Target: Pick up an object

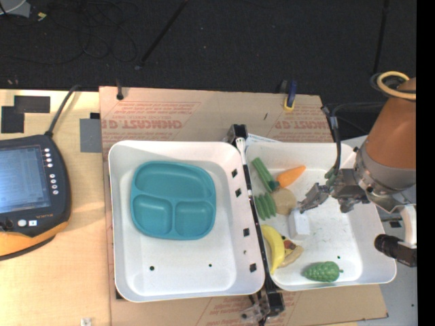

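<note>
One mirrored "CHEMCRZT" cardboard sheet (170,117)

The top of the picture is a dark floor (204,32) with thin black cables (102,26) lying on it. Below it sits a light wooden bench (41,277). A brown cardboard sheet (204,114) with red upside-down letters covers the middle. At the left edge lies a screen tablet (27,182).
</note>
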Motion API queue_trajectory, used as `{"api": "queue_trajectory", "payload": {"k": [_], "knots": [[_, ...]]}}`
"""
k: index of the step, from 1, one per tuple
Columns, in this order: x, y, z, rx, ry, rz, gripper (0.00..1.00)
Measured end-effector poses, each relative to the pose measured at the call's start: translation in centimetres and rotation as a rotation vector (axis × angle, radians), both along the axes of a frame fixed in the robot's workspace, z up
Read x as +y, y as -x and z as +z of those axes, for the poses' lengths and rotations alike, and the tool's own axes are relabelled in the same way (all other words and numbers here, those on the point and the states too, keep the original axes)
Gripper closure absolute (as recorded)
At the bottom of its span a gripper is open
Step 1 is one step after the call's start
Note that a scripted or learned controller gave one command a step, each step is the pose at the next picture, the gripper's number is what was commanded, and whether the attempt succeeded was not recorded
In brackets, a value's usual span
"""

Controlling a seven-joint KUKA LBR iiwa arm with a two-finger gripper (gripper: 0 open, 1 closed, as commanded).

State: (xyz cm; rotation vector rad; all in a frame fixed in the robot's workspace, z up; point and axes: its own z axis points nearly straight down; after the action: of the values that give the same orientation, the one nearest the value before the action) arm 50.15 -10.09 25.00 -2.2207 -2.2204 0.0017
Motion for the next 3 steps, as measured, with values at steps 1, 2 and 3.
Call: {"api": "queue_trajectory", "payload": {"k": [1, 2, 3], "knots": [[0.3, -6.0, -11.7, 0.009, -0.002, 0.003, 0.00], [-0.9, -10.7, -16.0, 0.000, -0.004, 0.004, 0.00], [-1.3, -14.6, -15.8, -0.008, 0.000, 0.002, 0.00]]}}
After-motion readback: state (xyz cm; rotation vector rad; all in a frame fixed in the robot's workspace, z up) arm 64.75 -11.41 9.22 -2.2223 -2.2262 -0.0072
